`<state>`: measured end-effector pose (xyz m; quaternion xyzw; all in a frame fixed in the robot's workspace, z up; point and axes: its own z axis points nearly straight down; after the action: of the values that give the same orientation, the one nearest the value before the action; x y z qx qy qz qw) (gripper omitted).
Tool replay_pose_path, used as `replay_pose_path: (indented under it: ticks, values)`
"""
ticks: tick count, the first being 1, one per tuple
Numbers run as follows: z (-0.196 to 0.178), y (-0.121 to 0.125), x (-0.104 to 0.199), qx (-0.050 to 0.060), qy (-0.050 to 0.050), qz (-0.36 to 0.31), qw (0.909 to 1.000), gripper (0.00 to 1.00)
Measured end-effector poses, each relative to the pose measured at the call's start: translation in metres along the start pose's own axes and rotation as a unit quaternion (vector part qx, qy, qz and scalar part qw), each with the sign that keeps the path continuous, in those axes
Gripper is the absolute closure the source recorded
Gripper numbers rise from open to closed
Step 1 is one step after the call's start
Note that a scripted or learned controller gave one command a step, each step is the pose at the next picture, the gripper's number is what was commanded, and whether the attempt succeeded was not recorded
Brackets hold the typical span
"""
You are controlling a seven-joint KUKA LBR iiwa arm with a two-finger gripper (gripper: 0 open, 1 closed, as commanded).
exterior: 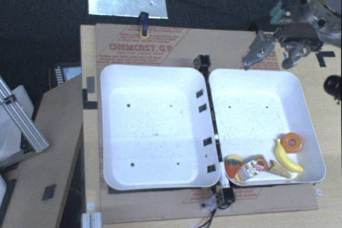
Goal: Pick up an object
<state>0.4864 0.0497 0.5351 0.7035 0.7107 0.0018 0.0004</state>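
Yellow plastic banana (287, 158) lies in the near right corner of the right-hand shallow white bin (251, 91), touching an orange ring-shaped doughnut toy (292, 142) and beside a small red-and-white packet (253, 166) and a round orange-red fruit toy (233, 165). Two-finger metal gripper (272, 53) hovers over the bin's far rim, well apart from them, fingers spread and holding nothing. Best approach, I judge: travel to that corner, centre on one piece, avoid the wall.

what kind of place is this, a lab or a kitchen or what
Most likely a robot lab's grasping bench: two shallow white bins clipped side by side on a board, toy food like a yellow plastic banana, and a grey arm's two-finger gripper above.
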Motion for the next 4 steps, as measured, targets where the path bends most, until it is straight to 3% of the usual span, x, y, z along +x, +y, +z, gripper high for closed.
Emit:
replay_pose_path:
  ticks: [4]
  values:
    - [0.001, 0.001, 0.187, 0.001, 0.000, 0.001, 1.0000, 0.00]
